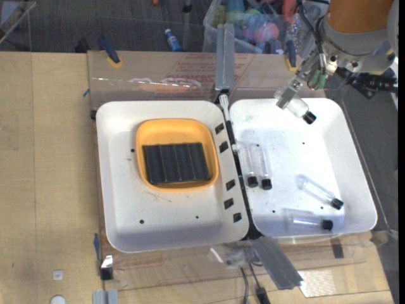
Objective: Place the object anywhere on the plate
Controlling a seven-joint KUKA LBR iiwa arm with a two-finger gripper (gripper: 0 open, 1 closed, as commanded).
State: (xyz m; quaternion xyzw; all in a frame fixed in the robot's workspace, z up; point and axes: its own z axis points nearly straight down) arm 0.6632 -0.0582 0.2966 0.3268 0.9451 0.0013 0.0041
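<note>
Over the right bin's far edge, camera view: grey arm with orange band hangs with its two-finger gripper [297, 92] tilted down and to the left. A clear plastic tube with a black cap [299, 108] sits at the fingertips, cap end toward the right, seemingly pinched between narrow-set fingers and lifted off the floor of the white right-hand bin [354, 151].

Left white bin [114, 170] carries the orange rounded-square plate [176, 129], centred, with a dark ribbed insert [175, 163] lying on it.

Four more capped clear tubes [258, 163] lie in the right bin: two by the divider, two toward the near right corner.

Judged step: carry phase, pick apparently done. Next move calls for travel left across the divider, lowering over the plate, then release.
</note>
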